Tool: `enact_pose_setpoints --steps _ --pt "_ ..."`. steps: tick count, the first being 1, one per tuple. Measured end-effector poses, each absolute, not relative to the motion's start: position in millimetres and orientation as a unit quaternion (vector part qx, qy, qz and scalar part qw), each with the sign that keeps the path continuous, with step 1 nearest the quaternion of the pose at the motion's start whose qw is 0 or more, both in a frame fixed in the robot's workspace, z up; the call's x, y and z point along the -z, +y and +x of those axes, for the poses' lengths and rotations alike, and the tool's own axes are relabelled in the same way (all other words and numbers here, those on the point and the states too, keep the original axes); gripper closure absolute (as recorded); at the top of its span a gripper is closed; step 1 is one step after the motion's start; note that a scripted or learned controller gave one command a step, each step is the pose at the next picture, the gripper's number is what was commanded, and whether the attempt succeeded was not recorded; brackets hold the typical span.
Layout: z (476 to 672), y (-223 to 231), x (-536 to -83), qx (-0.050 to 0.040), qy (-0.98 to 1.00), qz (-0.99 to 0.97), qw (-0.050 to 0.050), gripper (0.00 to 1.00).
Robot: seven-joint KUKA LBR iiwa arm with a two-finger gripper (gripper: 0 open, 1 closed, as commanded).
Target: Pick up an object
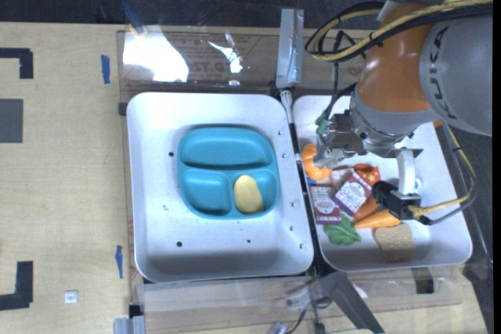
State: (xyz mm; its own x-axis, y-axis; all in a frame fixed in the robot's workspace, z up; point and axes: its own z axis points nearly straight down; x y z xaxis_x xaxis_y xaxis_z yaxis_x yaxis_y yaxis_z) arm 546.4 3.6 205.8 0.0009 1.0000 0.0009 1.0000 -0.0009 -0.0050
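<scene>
Yellow lemon (248,194), blue tray (227,149)

Bright overhead glare, perhaps slight blur

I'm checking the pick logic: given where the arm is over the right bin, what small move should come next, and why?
Probably a short straight descent. The gripper hangs over the left side of the right bin, just above the orange item by the divider, and nothing shows between its fingers. The yellow object in the blue tray lies farther off.

Right bin (458,242) crowded under arm (407,82)
</scene>
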Motion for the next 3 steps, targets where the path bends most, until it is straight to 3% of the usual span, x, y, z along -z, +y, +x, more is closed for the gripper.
enact_pose_setpoints --steps 1,2,3 --pt "479.1 -64 -185 -0.0004 -0.731 -0.683 0.0 1.0" --pt "534.1 -106 -120 0.0047 -0.705 -0.71 -0.006 1.0" --pt "612.9 -96 -88 0.0025 -0.774 -0.634 -0.004 1.0"
